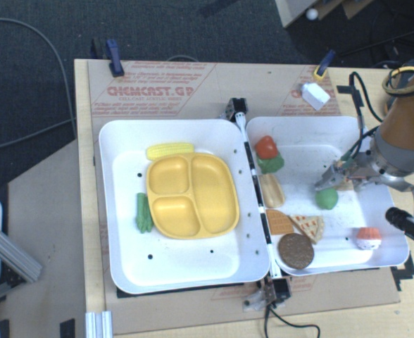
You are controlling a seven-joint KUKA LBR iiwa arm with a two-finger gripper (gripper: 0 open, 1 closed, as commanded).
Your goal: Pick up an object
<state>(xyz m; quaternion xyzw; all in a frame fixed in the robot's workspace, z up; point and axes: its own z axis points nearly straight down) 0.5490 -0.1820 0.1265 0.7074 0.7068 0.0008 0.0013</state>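
Observation:
My gripper (pixel 331 182) hangs low over the middle of the right bin (pixel 312 123), at the end of the grey arm with the orange band (pixel 404 122). Just below it in the view, touching or nearly touching it, lies a round green ball (pixel 327 200) on the bin floor. Nothing shows as held. Along the bin's left side lie a red tomato (pixel 266 147), a green leafy piece (pixel 272 164) and a tan bread roll (pixel 272 189). Toward the front lie a toast slice (pixel 280 222), a pizza wedge (pixel 308 226) and a brown patty (pixel 296 251). A small red and white piece (pixel 367 238) sits at the front right.
The left bin (pixel 122 189) holds a yellow divided plate (pixel 191 193), a corn cob (pixel 170 149) behind it and a green pod (pixel 144 213) to its left. A black divider (pixel 253 182) runs between the bins. A white block (pixel 315 96) lies on the cardboard behind the right bin.

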